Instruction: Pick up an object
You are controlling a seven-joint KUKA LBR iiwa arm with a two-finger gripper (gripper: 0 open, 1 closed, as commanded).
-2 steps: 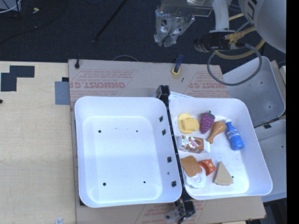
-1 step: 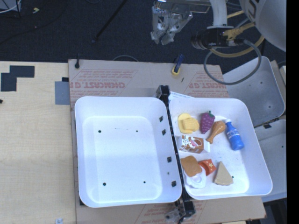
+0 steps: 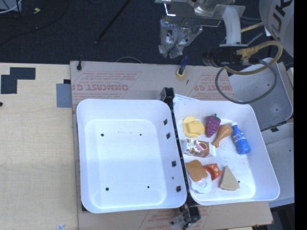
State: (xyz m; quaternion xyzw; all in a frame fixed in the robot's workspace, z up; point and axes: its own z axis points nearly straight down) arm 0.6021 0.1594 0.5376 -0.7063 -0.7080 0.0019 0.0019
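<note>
Starting at the left, the left bin [image 3: 91, 128] is lying bare white, with nothing resting on its floor. A black divider [image 3: 173, 143] is running between it and the right bin [image 3: 261, 176], where all the candidates for picking are sitting.

Moving across that bin: a yellow piece [image 3: 193, 126] is lying near the top left, with a small carton [image 3: 197, 148] just below it and a brown bun [image 3: 196, 169] below that, touching a white cup [image 3: 202, 185] at the bin's lower edge. Next, a purple grape bunch [image 3: 212, 125] is sitting beside a drumstick [image 3: 221, 134], and a red piece [image 3: 213, 170] is lying just beside a tan wedge [image 3: 229, 179]. Furthest right, a blue bottle [image 3: 240, 138] is lying tilted on its side.

The gripper [image 3: 173, 46] is hanging high above the bench, beyond the bins' far edge and well apart from every item. Its fingers are pointing downward and nothing is showing between them; whether they are spread or closed is too blurred to tell.

Judging from this, the task is barely beginning: no object is lifted, none is being touched, and every item is resting in the bin. The whole pick is left — travelling over the right bin, descending onto one item, closing, and lifting.
</note>
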